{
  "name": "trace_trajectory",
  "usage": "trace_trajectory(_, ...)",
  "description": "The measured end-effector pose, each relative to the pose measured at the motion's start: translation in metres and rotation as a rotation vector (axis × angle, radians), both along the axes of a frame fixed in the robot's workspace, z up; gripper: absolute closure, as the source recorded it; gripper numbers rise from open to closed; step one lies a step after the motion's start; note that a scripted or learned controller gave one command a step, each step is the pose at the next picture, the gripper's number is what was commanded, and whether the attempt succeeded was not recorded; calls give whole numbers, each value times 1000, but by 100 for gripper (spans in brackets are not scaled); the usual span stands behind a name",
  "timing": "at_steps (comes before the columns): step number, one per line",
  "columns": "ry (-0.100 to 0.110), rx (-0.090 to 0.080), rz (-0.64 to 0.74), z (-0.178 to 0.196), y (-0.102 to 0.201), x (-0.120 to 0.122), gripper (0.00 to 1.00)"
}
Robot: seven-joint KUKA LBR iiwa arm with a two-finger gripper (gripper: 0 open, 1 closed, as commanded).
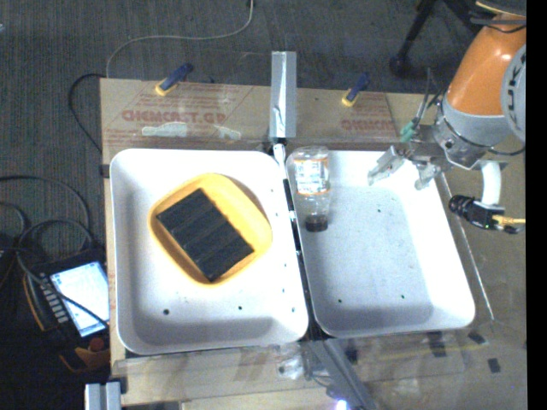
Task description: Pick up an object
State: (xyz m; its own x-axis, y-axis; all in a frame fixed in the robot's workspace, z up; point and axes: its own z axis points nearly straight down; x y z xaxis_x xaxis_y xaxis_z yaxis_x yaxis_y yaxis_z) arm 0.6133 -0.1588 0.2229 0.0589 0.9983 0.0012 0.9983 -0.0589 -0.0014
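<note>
My gripper (403, 169) hangs above the right bin's (385, 306) far edge, fingers apart, I think. The bottle (310, 186) lies by the left wall; I'd go down slowly over its middle.

Two shallow white bins sit side by side on the worktop (120, 109), the left bin (128, 314) touching the right bin (461, 306) along their inner rims. A grey bar (283, 92) stands behind their junction, with a blue-and-yellow clamp (173, 79) on the worktop's rear edge at left and another clamp (356, 89) at right. On the floor at far left lies a tablet (79, 294) among black cables (34, 203).
</note>
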Motion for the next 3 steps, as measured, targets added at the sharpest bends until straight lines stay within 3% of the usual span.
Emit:
trace_trajectory(1,-1,0,127,-120,26,11,0)
trace_trajectory(2,-17,-25,258,-28,79,28,0)
trace_trajectory(3,-1,-6,218,-129,58,40,0)
